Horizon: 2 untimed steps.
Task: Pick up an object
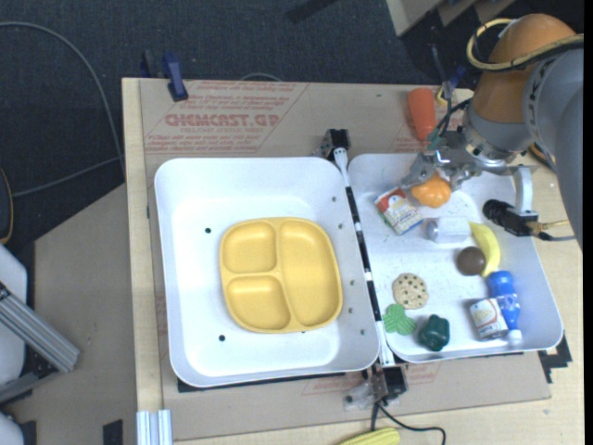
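One claw (432, 176) over—seemingly touching—one orange (432, 192).

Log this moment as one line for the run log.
arm: over right bin | pincer: at orange fruit, grip unclear | yellow tray: left bin

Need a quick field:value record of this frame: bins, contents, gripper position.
left bin: holds a yellow divided plate
right bin: holds several small items
right bin items: orange fruit, red-and-white packet, banana, brown round item, cookie, blue bottle, small can, dark green item, light green piece
outside the bins: carrot-like orange item on the bench
gripper: low over the far end of the right bin, right at the orange fruit
grasp: cannot tell
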### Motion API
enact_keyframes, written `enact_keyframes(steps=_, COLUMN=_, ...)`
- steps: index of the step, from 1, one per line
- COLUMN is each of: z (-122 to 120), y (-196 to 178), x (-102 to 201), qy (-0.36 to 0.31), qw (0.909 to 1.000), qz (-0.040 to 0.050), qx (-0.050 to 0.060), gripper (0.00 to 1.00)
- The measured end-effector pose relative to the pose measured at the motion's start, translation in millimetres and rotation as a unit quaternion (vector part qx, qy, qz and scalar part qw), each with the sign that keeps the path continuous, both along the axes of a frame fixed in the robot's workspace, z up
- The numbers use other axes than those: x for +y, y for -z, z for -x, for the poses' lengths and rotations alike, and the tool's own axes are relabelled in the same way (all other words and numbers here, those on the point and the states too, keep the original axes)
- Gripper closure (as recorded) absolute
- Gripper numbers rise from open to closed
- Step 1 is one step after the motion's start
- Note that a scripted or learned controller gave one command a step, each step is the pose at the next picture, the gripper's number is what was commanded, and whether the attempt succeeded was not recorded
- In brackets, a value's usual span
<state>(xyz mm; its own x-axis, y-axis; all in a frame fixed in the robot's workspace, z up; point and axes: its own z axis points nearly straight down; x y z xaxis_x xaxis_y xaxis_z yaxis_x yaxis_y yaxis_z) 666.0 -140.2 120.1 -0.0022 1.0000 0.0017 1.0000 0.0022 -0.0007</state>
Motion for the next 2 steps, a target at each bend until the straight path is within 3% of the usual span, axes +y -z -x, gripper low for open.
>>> enact_keyframes(steps=1, z=-1, y=-14, x=42, qy=0.001, qw=1.0, qz=0.0, qx=0.0, gripper=1.0)
enact_keyframes(steps=2, z=44, y=-89, x=98, qy=0.0, qw=1.0, qz=0.0002, qx=0.0, gripper=1.0)
